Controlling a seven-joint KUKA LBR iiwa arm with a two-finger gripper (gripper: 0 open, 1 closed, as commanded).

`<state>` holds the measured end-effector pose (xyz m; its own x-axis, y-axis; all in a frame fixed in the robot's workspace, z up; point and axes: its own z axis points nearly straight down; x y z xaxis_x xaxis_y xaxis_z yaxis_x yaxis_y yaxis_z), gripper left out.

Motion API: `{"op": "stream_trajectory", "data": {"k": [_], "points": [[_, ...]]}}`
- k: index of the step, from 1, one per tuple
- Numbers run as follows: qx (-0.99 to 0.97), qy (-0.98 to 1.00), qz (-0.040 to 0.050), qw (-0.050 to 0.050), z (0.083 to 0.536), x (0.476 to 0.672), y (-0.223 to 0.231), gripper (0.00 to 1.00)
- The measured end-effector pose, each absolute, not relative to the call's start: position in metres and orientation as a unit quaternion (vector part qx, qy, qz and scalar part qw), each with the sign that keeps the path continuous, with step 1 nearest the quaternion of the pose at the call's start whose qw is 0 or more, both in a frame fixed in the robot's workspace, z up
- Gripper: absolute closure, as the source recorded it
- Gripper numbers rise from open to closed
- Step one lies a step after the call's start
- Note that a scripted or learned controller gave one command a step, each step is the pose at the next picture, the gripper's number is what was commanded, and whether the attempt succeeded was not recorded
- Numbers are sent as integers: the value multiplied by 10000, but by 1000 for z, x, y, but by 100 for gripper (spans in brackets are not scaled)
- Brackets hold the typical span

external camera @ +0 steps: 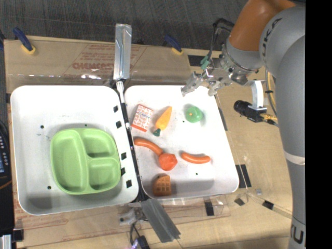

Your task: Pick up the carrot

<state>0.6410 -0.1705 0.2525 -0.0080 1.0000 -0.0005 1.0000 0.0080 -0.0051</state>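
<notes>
Spread apart and holding nothing, my gripper [199, 85] hovers beyond the carrot [163, 119]; descending carelessly, I might nudge the green fruit [194, 114] instead.

Smooth white plastic bins [218, 139], glossy green plastic tray [85, 161], matt cardboard bench [259, 180], shiny metal end effector [199, 85]

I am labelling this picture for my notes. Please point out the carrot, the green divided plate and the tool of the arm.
carrot [164, 119]: camera view, middle of its orange body.
green divided plate [58, 162]: camera view, bare floor of its large compartment.
tool [199, 87]: camera view, midway between its fingertips.
</notes>
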Motion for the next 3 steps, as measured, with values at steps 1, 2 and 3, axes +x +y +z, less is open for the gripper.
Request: {"op": "stream_trajectory", "data": {"k": [1,2,3], "points": [[-7206,-6933,-17,-26,97,631,-114,0],[-7190,-6950,-28,-19,108,632,-112,100],[-8364,-5481,11,10,192,628,-53,100]]}}
